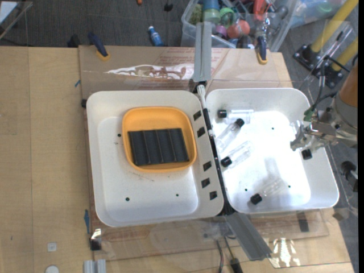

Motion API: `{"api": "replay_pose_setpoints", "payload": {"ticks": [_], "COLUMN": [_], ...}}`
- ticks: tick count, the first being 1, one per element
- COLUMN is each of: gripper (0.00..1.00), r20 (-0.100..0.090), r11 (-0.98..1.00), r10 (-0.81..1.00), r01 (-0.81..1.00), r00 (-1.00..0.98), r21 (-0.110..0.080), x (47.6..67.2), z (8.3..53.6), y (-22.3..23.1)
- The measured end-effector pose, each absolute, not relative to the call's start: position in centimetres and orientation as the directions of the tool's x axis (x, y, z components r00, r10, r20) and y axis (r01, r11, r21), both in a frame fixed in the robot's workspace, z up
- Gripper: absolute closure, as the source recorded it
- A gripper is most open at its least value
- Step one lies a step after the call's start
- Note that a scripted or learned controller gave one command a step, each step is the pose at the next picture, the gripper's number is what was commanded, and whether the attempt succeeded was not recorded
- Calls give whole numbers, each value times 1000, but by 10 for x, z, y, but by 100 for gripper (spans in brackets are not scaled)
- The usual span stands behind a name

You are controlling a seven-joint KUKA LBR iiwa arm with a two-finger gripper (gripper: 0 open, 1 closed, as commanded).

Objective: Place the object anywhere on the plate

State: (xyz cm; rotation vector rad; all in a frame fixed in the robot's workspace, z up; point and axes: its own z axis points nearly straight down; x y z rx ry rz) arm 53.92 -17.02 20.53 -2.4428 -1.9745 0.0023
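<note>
An orange plate [159, 121] rests in the left bin [108, 169], and a black ridged block [158, 147] lies on it. Several clear vials with black caps are scattered in the right bin [318, 192]: one at the back [234, 114], one beneath it [232, 129], one near the divider [236, 153] and one near the front [268, 188]. My gripper [302, 143] hangs low over the right bin's right side, well away from the plate. A small black piece [307, 153] sits right at its tip; whether it is held is unclear.
A metal divider rail [206, 147] with black clips runs between the two bins. Behind the bench stands a clear crate of colourful toys [244, 7]. Cables and arm hardware [341, 95] crowd the right edge.
</note>
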Motion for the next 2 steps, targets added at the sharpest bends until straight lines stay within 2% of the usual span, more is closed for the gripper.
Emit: {"api": "replay_pose_setpoints", "payload": {"ticks": [1,2], "gripper": [0,0], "r20": [-1,-1], "r11": [-210,-138], "r10": [978,990], "r01": [978,990], "r00": [210,138], "r21": [-1,2], "x": [539,567], "z": [205,308], "y": [-170,-202]}}
